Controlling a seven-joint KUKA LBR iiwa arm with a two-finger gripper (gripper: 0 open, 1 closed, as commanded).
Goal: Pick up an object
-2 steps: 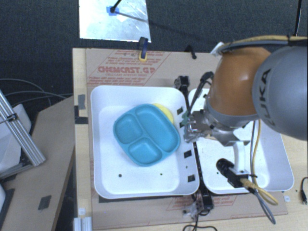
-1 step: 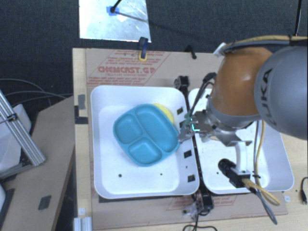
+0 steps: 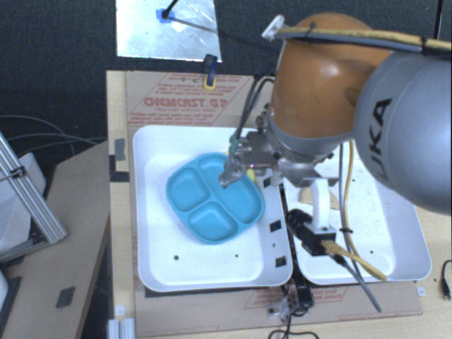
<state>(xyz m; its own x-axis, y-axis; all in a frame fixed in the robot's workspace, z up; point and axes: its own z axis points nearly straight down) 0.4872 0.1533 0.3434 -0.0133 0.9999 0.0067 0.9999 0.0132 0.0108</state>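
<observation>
A blue plastic plate with three compartments (image 3: 212, 198) lies tilted in the left white bin (image 3: 162, 260). My gripper (image 3: 233, 171) hangs over the plate's right rim, close to the divider between the bins. A small yellow-green thing (image 3: 250, 176) peeks out right beside the gripper, mostly hidden by it. The arm's grey and orange wrist covers the upper part of the right bin.
The right white bin (image 3: 395, 253) holds a pale tan object (image 3: 307, 193), partly hidden under the arm. A cardboard sheet (image 3: 183, 101) lies behind the bins, with a shiny metal panel (image 3: 166, 16) beyond it. An aluminium frame (image 3: 25, 196) stands at the left.
</observation>
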